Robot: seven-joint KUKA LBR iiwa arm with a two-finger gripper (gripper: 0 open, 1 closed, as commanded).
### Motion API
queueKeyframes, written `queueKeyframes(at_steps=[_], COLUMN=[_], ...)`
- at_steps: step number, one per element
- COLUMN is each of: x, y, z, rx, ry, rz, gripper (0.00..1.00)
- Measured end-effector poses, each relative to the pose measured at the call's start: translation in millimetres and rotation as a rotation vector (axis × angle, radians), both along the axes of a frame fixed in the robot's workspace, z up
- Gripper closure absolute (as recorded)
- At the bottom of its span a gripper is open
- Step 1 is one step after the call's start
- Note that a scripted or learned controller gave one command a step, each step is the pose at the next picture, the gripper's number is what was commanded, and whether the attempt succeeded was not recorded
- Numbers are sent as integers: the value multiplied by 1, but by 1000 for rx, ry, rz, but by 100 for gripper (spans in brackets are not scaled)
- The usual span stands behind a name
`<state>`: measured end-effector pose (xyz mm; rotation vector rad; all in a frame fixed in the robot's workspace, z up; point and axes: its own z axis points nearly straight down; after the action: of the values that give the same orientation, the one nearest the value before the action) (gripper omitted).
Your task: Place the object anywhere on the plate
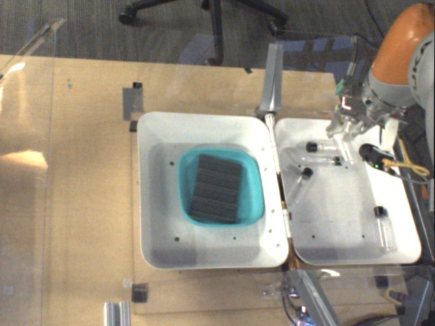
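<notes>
Block [216,187] is already sitting on the plate [255,190] as far as I can see: dark, ribbed, flat on the teal surface, all of it inside the rim. So if that's the object, I'd call the placing part pretty much done.

Going big to small: the two bins sit side by side. The left bin [153,202] has the plate roughly in the middle of it. The right bin [340,216] holds a few little clear vials [385,229] with black caps, scattered about, some up near the top and one down by the right wall.

The arm [401,46] comes in at the top right, and the gripper [342,129] hangs over the upper part of the right bin, just beside the top couple of vials. It's too small and glary there for me to say whether it's open or closed, so can't tell. I see nothing clearly held in it either.

The relation that matters: the block is well to the left of the gripper and a bit lower in the view, across the wall between the bins. Its long axis runs mostly up-down in the view, leaning slightly to the right at the top.

If the object is actually one of the vials, the gripper is already near them and the plate is a sideways trip left.
</notes>
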<state>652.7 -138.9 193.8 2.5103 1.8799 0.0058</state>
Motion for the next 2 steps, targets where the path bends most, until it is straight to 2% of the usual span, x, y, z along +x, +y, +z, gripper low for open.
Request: queueKeyframes(at_steps=[1,2], x=[-57,-57], y=[63,62], z=[-8,-8], rx=[2,2], ry=[2,2], rz=[132,131], gripper=[100,0])
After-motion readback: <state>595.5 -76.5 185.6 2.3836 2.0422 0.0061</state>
